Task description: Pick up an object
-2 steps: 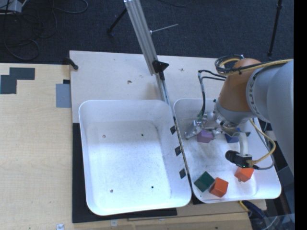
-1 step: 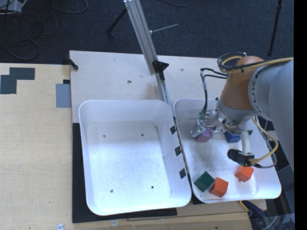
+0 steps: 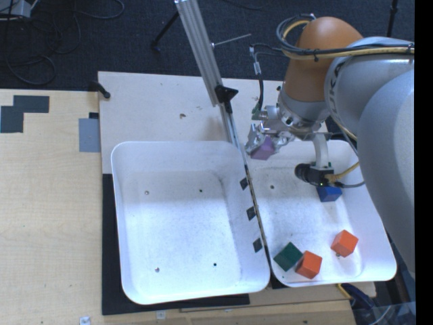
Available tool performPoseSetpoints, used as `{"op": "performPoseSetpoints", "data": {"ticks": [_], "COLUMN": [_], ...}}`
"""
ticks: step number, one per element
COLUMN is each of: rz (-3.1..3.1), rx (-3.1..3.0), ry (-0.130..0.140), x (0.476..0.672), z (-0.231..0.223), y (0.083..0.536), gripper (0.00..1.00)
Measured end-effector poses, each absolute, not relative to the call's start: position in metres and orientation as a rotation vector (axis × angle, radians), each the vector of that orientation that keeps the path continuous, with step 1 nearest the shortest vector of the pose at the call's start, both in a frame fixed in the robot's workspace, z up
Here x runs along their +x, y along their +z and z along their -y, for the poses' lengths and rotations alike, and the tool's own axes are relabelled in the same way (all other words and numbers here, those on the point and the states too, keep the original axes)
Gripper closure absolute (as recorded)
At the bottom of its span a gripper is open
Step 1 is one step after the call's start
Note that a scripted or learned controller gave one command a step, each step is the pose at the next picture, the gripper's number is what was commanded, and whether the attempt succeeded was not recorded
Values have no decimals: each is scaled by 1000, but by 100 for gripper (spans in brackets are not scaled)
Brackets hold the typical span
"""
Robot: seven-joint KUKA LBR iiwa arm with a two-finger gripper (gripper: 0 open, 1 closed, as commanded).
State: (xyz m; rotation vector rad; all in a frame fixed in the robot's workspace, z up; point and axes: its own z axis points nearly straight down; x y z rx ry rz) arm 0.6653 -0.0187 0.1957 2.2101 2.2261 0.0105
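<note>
My gripper point(image 3: 262, 141) hangs over the far left part of the right bin point(image 3: 375, 263), close to the divider, shut on a purple block point(image 3: 262, 147) that shows between its fingers. The block is lifted off the bin floor. A blue block point(image 3: 329, 193) lies mid-bin beside a black cable end. Near the front of the right bin sit a dark green block point(image 3: 288, 256), an orange block point(image 3: 309, 264) touching it, and another orange block point(image 3: 344, 243) to the right.
The left bin point(image 3: 135, 175) lies beside the right one. A slanted metal rail point(image 3: 203, 53) rises from the divider between the bins. The grey arm with its orange band point(image 3: 325, 39) covers the upper right.
</note>
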Motion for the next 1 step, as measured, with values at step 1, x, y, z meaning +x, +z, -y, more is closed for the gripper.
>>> {"op": "performPoseSetpoints", "data": {"ticks": [1], "rz": [-2232], "rx": [2217], "ry": [1], "x": [666], "z": [-76], "y": [191], "gripper": [100]}}
